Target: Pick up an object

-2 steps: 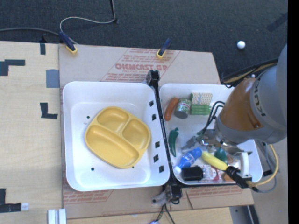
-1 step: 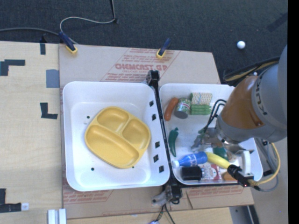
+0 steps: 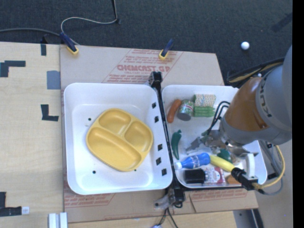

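Tray: yellow divided tray point(image 3: 119, 138) alone in the left bin point(image 3: 76, 127), away from the action.
Clutter: blue bottle point(image 3: 194, 161), right of tray, likeliest pick, lying loose.
Gripper: gripper point(image 3: 209, 139) low over it; closure unclear.
Arm: bent steeply in from beyond.

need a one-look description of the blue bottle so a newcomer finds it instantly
Start at the right-hand white bin, the cluttered one under the grey arm. Go to its near edge: the blue bottle lies on its side there, white cap pointing toward the divider, just above a black block and left of a yellow piece. It is the sole blue item in the bin.
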`<action>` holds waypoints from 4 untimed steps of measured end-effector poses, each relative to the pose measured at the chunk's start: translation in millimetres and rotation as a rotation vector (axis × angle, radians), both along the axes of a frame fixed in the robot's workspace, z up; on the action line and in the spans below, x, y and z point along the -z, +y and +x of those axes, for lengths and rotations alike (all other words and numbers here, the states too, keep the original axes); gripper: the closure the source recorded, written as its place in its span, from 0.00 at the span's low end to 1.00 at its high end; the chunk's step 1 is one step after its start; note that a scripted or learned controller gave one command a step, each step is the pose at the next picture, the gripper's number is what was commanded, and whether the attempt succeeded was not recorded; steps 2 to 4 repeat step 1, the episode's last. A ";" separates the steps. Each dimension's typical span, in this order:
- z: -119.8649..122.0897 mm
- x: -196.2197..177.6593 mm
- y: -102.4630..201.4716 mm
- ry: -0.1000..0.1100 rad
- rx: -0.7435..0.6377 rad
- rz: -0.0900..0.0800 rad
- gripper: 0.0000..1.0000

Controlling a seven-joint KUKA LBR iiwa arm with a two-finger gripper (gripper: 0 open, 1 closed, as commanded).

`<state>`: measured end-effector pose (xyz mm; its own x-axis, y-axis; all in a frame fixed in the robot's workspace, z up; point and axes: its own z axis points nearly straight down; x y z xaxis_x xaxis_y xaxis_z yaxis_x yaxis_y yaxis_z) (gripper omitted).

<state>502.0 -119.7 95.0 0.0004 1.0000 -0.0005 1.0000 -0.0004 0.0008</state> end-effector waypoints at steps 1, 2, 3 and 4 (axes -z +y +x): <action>0.2 -9.2 0.6 0.001 -0.001 0.001 1.00; 0.2 -9.2 0.6 0.001 -0.001 0.001 1.00; 0.2 -9.2 0.6 0.001 -0.001 0.001 1.00; 0.2 -9.2 0.6 0.001 -0.001 0.001 1.00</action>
